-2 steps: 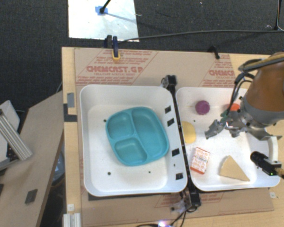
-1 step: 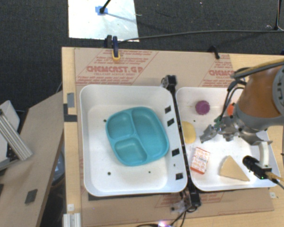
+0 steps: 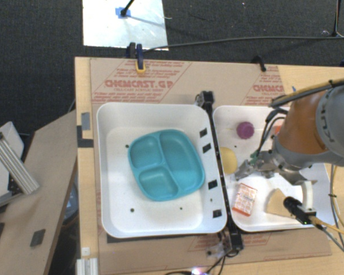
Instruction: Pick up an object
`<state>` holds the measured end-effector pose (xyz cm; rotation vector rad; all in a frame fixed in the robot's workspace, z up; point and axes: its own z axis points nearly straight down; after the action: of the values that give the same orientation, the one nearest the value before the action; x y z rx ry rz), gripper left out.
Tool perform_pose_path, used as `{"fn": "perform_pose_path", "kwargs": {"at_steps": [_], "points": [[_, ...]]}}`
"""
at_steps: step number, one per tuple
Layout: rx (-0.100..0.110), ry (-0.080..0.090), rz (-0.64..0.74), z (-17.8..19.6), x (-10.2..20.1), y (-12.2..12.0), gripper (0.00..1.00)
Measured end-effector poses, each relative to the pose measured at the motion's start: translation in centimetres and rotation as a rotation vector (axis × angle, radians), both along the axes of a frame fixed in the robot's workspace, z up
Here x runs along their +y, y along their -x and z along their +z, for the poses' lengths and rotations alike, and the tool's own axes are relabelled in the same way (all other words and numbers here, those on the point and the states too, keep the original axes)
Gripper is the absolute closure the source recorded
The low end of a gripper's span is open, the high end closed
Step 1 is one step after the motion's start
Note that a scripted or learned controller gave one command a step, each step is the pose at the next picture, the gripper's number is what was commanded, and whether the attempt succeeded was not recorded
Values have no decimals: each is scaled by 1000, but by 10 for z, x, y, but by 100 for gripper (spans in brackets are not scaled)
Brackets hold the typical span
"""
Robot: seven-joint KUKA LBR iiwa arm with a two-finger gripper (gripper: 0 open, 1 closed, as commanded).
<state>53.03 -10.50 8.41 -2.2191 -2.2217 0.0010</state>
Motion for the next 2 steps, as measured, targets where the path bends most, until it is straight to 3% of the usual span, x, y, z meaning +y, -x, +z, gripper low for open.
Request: {"fn": "perform_pose_path", "kwargs": {"at_steps": [1,2], "points": [[-4,1,1,13,0,-1,100],[-7,1,3,57,4,-3,100]]}}
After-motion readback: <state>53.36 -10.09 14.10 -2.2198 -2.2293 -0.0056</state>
